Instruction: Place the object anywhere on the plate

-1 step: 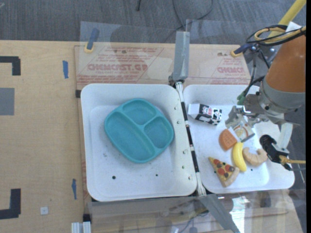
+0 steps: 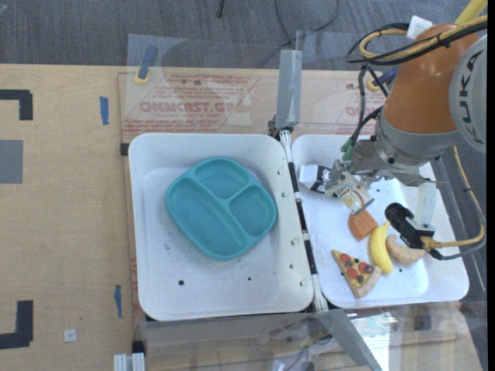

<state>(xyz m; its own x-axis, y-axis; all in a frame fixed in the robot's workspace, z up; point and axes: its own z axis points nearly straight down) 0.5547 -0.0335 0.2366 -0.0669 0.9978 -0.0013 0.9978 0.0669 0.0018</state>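
A teal divided plate [image 2: 222, 205] lies in the left bin [image 2: 155, 284] with nothing on it. My gripper [image 2: 343, 182] hangs low over the upper left part of the right bin [image 2: 448, 284]. It is well to the right of the plate. Right below it lies a small pale packet [image 2: 353, 199], and I cannot see whether that is gripped. A black-and-white item [image 2: 313, 178] lies just left of the gripper. Lower in that bin are an orange square piece [image 2: 361, 225], a yellow banana [image 2: 380, 247], a pizza slice [image 2: 356, 271] and a tan pastry piece [image 2: 405, 252].
The raised rims where the two bins meet [image 2: 298, 222] run between gripper and plate. A grey upright post [image 2: 290, 87] stands behind the bins. The bulky arm covers the right bin's far right side.
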